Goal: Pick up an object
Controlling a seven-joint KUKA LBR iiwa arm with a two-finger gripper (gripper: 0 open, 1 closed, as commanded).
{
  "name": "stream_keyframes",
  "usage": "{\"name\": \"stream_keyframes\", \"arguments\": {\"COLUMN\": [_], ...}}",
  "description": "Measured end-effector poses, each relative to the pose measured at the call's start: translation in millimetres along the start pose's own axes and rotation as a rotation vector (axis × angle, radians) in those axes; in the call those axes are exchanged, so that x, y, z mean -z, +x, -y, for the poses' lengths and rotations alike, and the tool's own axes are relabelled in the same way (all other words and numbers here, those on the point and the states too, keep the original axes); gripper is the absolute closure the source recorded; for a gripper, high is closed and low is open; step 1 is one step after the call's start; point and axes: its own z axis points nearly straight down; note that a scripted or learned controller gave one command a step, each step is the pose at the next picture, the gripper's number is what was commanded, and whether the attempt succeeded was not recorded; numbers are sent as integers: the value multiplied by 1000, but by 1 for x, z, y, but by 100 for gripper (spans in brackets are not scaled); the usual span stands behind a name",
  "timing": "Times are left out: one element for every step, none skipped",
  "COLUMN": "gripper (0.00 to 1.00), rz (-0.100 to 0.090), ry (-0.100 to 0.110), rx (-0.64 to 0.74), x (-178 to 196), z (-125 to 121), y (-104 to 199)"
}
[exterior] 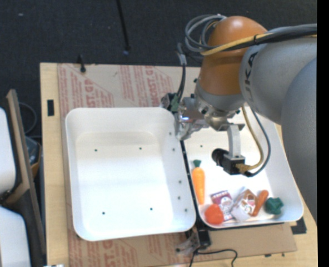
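Observation:
The right bin (275, 166) holds several small objects along its near edge. An orange carrot (198, 181) with a green top lies by the bin's left wall. Nearer the front are a red round object (213, 214), a red-and-white packet (220, 198), a white wrapper (241, 209), an orange-brown piece (259, 201) and a green lump (274, 205). My gripper (184, 124) hangs at the far left corner of the right bin, close to the wall between the bins, well behind the carrot. I see nothing in it.
The left bin (86, 149) is white with a few small dots on its floor. A black fitting with a cable (229, 161) hangs from the arm over the right bin's middle. The grey arm and orange band (231, 54) cover the right bin's far side.

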Motion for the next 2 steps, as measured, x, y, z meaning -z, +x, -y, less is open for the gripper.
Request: {"name": "stream_keyframes", "arguments": {"gripper": [100,0], "rz": [0,0], "ry": [-1,-1], "rx": [0,-3], "x": [-11,-10], "z": [-18,-18], "y": [43,41]}}
